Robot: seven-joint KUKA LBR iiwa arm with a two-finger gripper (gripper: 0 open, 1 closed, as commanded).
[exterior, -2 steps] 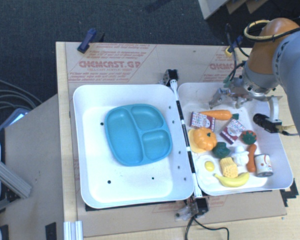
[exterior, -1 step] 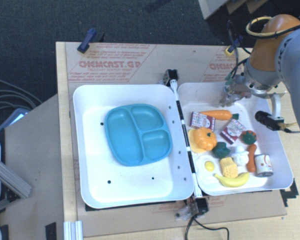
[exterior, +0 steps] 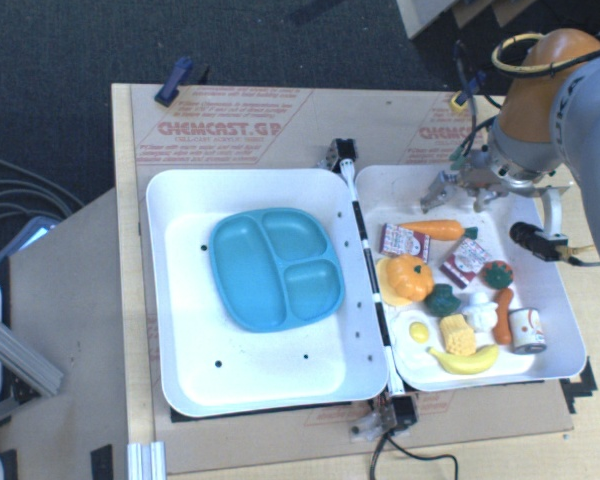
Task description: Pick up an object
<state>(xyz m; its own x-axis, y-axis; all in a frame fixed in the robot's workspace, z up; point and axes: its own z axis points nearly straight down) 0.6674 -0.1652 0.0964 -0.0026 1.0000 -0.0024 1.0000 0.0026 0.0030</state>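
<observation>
- The gripper (exterior: 458, 190) sits over the far end of the right bin (exterior: 565, 313), just past the top of the toy food pile. Its fingers look spread apart with nothing between them.
- The carrot (exterior: 432, 230) is the closest thing to it, lying sideways just below the fingertips, not touching them as far as the view shows.
- Next to the carrot there's a small red and white carton (exterior: 398, 240), and a second one (exterior: 469, 260) a bit to the right.
- Lower down: an orange pumpkin (exterior: 408, 277), broccoli (exterior: 443, 300), a tomato (exterior: 497, 273), corn (exterior: 459, 338), a banana (exterior: 466, 361) along the near edge, a fried egg (exterior: 416, 330) and a little can (exterior: 526, 330).
- The left bin (exterior: 170, 298) just has a blue divided plate (exterior: 276, 267) lying flat in the middle.
- Both bins sit on a cardboard sheet (exterior: 230, 118) with red print.
</observation>
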